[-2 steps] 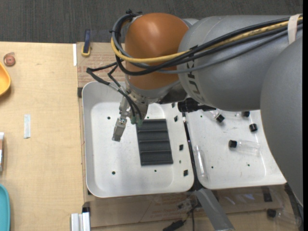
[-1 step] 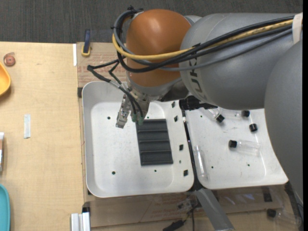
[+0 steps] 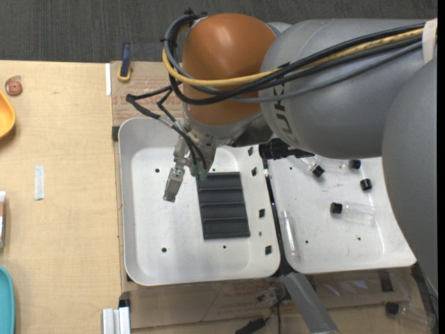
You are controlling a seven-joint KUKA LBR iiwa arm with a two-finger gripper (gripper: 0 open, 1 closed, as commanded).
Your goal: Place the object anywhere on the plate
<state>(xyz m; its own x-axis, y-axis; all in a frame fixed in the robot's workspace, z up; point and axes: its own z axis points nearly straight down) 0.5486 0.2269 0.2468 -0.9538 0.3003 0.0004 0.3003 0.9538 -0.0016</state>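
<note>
The grey arm [image 3: 348, 89] enters from the right edge and spans the upper half of the frame; its orange band [image 3: 222, 68] sits at upper centre; the gripper [image 3: 186, 176] hangs below it, left of centre, fingers pointing downward, slightly apart.

A ridged block [image 3: 224, 205] lies in the left bin [image 3: 142, 256], hand [image 3: 186, 175] above.

One fixed overhead camera, slanted down on both bins [image 3: 139, 207], arm [image 3: 334, 82] close beneath.

Glossy white plastic bin [image 3: 139, 256], matt wooden bench [image 3: 62, 186]
</note>
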